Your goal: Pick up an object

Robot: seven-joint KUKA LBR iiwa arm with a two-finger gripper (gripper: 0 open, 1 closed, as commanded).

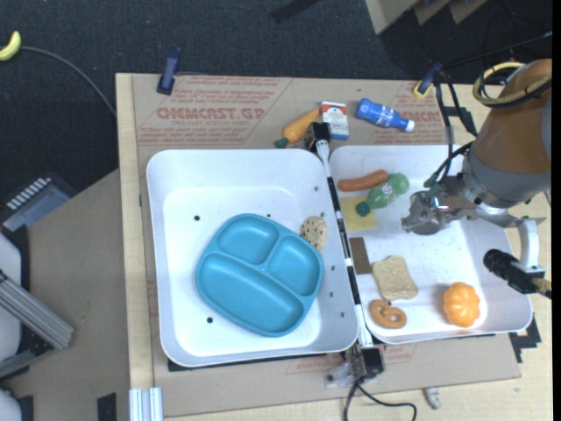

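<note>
My gripper [426, 220] hangs low over the middle of the right bin [491, 261], its arm reaching in from the right. Just to its left lie a green bottle [387, 191], a red sausage [362, 181] and a yellow cheese slice [360, 211]. Nearer the front of the same bin are a tan cracker [394, 277], a brown pretzel [387, 313] and an orange fruit [461, 304]. Nothing is visibly between the fingers.
The left bin [175, 191] holds a blue divided plate [258, 273] and a cookie [313, 230] by its right wall. Behind the bins on the bench lie a carrot [299, 127], a small carton [334, 119] and a blue bottle [384, 115].
</note>
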